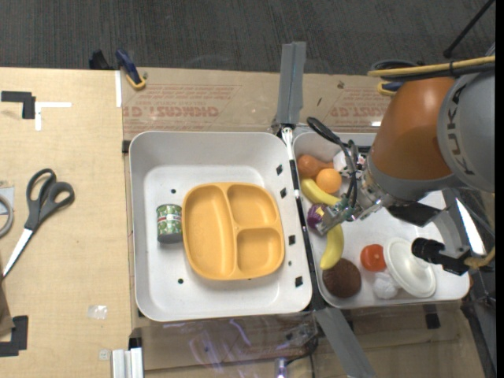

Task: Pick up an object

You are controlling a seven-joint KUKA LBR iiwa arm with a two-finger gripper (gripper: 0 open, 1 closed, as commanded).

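My gripper point(345, 208) hangs low in the right bin point(441, 290), at its left side, under the grey arm with the orange band point(413, 132). Its tip sits between two yellow bananas: one point(317, 192) just to the upper left, the other point(333, 247) just below. An orange point(328, 180) lies right above the tip and a purple item point(315, 218) just to its left. Nothing shows clearly as held.
The right bin also holds a second orange fruit point(308, 164), a brown round fruit point(341, 278), a red tomato-like piece point(372, 257) and a white lid point(412, 268). The left bin point(150, 179) holds a yellow divided plate point(234, 231) and a green can point(168, 223). Scissors point(39, 203) lie on the bench.
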